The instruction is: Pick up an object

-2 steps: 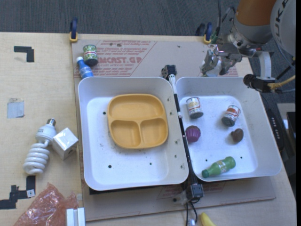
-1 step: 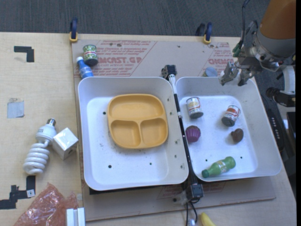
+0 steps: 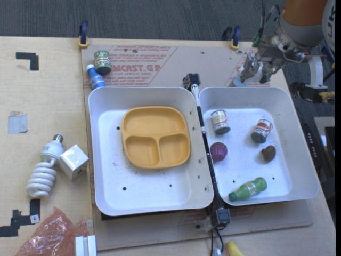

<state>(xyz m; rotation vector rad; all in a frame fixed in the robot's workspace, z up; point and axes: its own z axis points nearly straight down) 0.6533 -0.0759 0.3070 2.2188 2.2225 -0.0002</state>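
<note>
— Camera view first: where do we see the gripper [image 3: 257, 71]?

— At one o'clock, above the far rim of the right bin [image 3: 306, 159], outside its walls. We cannot tell how wide the fingers stand, and we see nothing between them.

— And the things to pick?

— All in the right bin. Two small cans, one [image 3: 219, 122] at ten o'clock of the bin floor near the inner wall, the other [image 3: 261, 130] towards one o'clock. Between and below them lie a purple fruit [image 3: 218, 151] at eight o'clock, just beside the inner wall, and a brown lump [image 3: 268, 153] at three o'clock. The green bottle [image 3: 248, 189] lies on its side at six o'clock, near the front rim.

— Room to move?

— We see bare white floor in the bin's middle and along its right side. The objects lie apart from one another.

— Anything around?

— The left bin [image 3: 101, 185] holds a yellow divided tray [image 3: 156, 136], with bare floor around it. A black clip [image 3: 193, 81] sits where the bins meet at twelve o'clock. At nine o'clock on the bench lie a spiral bulb [image 3: 45, 167] and a white cube [image 3: 74, 161], touching.
</note>
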